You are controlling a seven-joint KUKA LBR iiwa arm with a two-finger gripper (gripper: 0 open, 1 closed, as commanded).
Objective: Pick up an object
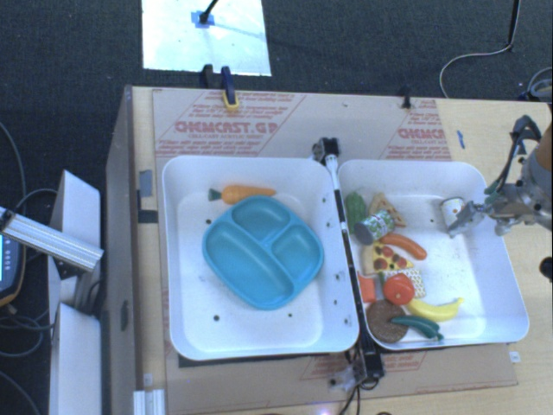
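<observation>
Objects for picking lie mostly in the right bin (497, 258), heaped along its far-left wall, well apart from my pincer (455, 217), which sits over that bin's upper right part near the rim. From here the pincer reads as a pale metallic blur; I cannot tell how its tips stand or whether anything is between them. The arm (529, 199) behind it is cut off by the frame's right side, so I see little beyond the wrist and some cabling. Left of the pincer, across bare white floor, I make out a green vegetable (355, 207), a pizza slice (384, 206) and a dark can (378, 226) crowded together. Lower left of the pincer come a hot dog (404, 245), a tomato (398, 290), a banana (435, 308) and a brown disc (383, 321) with a dark green piece (418, 326) lying across it; these overlap so much that their edges are hard to separate, and a yellowish spotted item beneath the hot dog I cannot identify. Far left of the pincer, beyond the divider between bins, the left bin (186, 232) holds a blue sectioned plate (263, 251) and a carrot (246, 194) just beyond the plate's far edge, close to it. Both bins rest on the worktop (259, 124), whose printed lettering is only partly legible.
</observation>
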